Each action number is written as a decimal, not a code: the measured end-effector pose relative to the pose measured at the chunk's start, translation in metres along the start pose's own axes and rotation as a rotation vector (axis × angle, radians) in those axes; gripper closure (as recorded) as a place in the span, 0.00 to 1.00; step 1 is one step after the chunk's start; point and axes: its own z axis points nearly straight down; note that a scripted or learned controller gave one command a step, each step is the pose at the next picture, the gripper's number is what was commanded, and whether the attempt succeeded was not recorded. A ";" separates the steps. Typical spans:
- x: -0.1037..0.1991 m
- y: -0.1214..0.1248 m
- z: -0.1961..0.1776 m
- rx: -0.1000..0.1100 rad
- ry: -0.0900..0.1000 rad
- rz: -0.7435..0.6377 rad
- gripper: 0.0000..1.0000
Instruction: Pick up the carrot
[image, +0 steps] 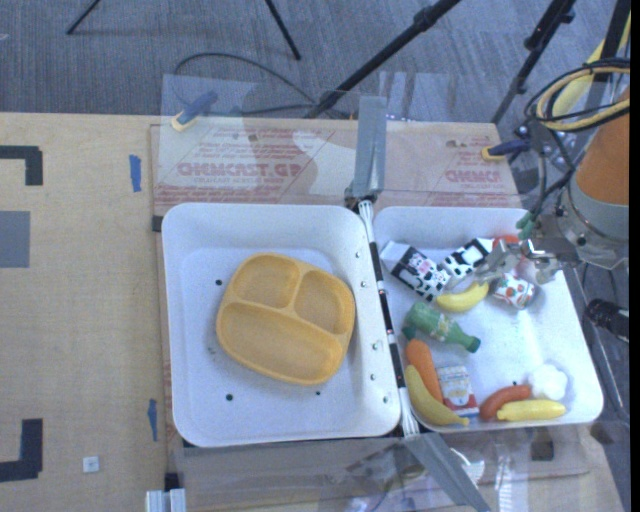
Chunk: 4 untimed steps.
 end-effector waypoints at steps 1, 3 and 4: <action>0.000 0.001 -0.010 -0.003 -0.001 0.000 1.00; 0.096 -0.071 0.028 0.001 0.000 -0.309 1.00; 0.113 -0.067 0.049 0.000 0.000 -0.828 1.00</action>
